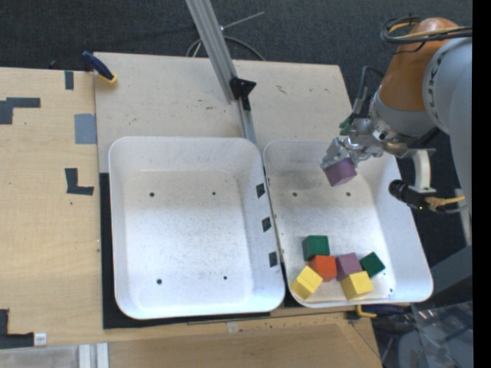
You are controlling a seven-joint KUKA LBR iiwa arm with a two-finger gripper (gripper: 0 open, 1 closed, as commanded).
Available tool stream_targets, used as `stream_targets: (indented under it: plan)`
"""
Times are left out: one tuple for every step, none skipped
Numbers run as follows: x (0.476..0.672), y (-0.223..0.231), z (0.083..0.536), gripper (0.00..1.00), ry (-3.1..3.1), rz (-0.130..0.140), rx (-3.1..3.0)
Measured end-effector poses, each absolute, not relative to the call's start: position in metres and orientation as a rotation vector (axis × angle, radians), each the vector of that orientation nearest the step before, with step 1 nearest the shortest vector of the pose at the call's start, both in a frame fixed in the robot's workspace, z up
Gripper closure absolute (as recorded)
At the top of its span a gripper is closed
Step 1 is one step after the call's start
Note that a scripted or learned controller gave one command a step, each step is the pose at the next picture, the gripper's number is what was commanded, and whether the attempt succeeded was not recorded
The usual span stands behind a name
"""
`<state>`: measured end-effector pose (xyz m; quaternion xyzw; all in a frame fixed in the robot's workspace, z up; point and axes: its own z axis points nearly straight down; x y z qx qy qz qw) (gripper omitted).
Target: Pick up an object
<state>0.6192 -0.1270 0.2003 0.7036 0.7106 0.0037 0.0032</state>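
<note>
The purple block (340, 172) is hanging at the tip of my gripper (343, 159), over the far part of the right bin (399, 228), and it looks lifted clear of the bin floor. My fingers are clenching it from above (their tips are partly hidden by the block itself, yet the block is sitting right between them).

Going from the left: the wooden bench (46, 228) is carrying strips of dark tape, and a blue and yellow clamp (100, 66) is lying near the far corner of the pale board. Next, the left bin (123, 167) is sitting with its speckled white floor showing. A grey metal rail (211, 33) is slanting down from the top of the view toward the seam where the two bins are touching.

In the right bin, a cluster of blocks is crowding the near corner: a yellow block (308, 281), a dark green block (315, 246), an orange block (324, 267), a second purple block (348, 263), another yellow block (357, 284) and a second green block (372, 264). They are lying well apart from the one I am gripping.

At the right, my arm (449, 67) is reaching in, its orange band (406, 71) sitting above the wrist.
</note>
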Motion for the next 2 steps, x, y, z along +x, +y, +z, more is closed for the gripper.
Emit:
stream_targets:
  plan:
    - [0.616,-0.04,0.272,1.0,2.232,0.009,2.209]
    - [0.566,0.075,0.207,1.0,2.236,-0.006,2.217]
